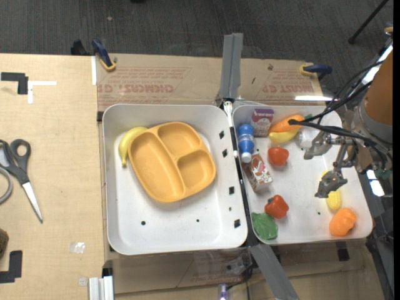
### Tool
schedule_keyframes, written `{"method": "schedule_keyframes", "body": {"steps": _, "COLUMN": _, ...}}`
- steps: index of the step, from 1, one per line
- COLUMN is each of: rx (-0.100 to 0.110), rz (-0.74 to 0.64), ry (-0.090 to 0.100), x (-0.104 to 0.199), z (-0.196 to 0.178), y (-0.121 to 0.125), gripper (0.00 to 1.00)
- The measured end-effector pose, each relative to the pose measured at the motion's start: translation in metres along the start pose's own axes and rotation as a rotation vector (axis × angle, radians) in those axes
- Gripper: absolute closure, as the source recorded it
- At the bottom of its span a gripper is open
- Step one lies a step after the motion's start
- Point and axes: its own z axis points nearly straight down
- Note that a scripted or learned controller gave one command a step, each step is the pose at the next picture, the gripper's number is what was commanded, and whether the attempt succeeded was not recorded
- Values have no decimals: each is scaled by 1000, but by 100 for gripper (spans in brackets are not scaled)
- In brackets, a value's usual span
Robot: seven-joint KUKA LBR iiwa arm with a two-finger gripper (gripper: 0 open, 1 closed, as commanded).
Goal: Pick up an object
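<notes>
White right bin (300, 233): blue bottle (245, 137), purple carton (262, 119), orange-and-yellow toy (284, 129), two red pieces (278, 155) (276, 206), brown packet (259, 174), green item (265, 226), yellow corn-like piece (335, 199), orange fruit (342, 222). Gripper (329, 185) hangs at the bin's right side, just above the yellow piece, nothing visibly between its parts; whether released or clenched cannot be told. White left bin (125, 230): orange divided plate (170, 160) with banana (127, 141) beside its upper-left edge. Wooden surface (50, 167), far left: scissors (24, 175).
</notes>
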Motion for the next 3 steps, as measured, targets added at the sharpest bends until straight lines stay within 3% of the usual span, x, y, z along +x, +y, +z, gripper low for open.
{"method": "schedule_keyframes", "body": {"steps": 1, "rx": 2, "rz": 50, "ry": -11, "x": -33, "z": 143, "y": 19, "gripper": 0}}
{"method": "schedule_keyframes", "body": {"steps": 2, "rx": 1, "rz": -9, "ry": -4, "x": -131, "z": 171, "y": 18, "gripper": 0}}
{"method": "schedule_keyframes", "body": {"steps": 3, "rx": 2, "rz": -12, "ry": -10, "x": -132, "z": 160, "y": 19, "gripper": 100}}
